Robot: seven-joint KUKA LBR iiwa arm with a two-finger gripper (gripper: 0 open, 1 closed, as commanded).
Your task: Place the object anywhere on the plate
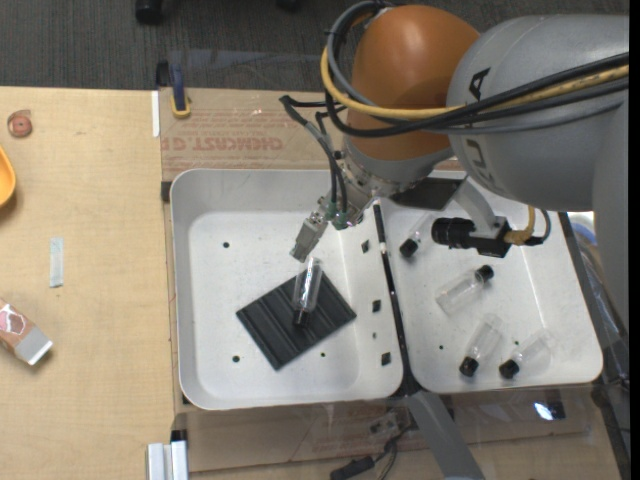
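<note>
From the fixed camera above the bench, I see my two-finger gripper (308,240) hanging over the left shallow white bin (200,268), just above the far corner of the dark ribbed square plate (296,323). The clear plastic vial with a dark cap (305,293) lies on that plate, near its upper edge, pointing roughly along my approach. It sits below my fingertips and not between them, so I am not holding it. Whether my fingers are spread or pressed together I cannot tell; they show as one pale blur.

In the right white bin (560,363) lie several more clear capped vials (462,290), well apart from the plate.

My judgement is that the vial rests where the task wants it. The risk now is rolling: it is round, lies close to the plate's edge, and a brush from my fingers as I lift could nudge it off onto the bin floor.
</note>
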